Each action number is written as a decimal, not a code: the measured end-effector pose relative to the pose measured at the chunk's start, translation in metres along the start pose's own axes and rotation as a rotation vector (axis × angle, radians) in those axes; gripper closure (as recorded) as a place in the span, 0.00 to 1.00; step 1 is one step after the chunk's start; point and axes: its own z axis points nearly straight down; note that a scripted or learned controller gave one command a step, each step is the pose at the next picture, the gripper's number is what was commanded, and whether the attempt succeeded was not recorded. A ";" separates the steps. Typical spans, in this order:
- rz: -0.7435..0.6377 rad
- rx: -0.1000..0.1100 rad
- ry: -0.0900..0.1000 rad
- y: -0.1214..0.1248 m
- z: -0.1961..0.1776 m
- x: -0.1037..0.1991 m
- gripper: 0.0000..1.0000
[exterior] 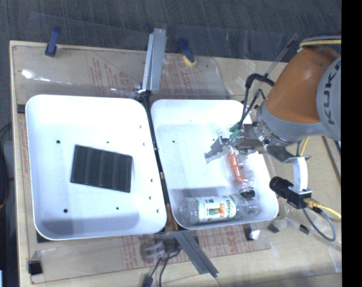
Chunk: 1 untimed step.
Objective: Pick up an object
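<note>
In the right bin, the tool is poised low over the middle, just above a small orange tube. How far open it is cannot be told; nothing is seen held. Approach step judged in hand; a descent onto the tube is needed next. A clear bottle lies near, along the front wall. A dark mat sits in the left bin.

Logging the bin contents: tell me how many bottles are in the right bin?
2. A clear bottle lies on its side along the right bin's near wall; a small orange bottle lies just below the gripper. The arm may hide more.
</note>
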 end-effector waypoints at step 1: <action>-0.022 0.000 -0.001 0.001 0.033 -0.007 0.00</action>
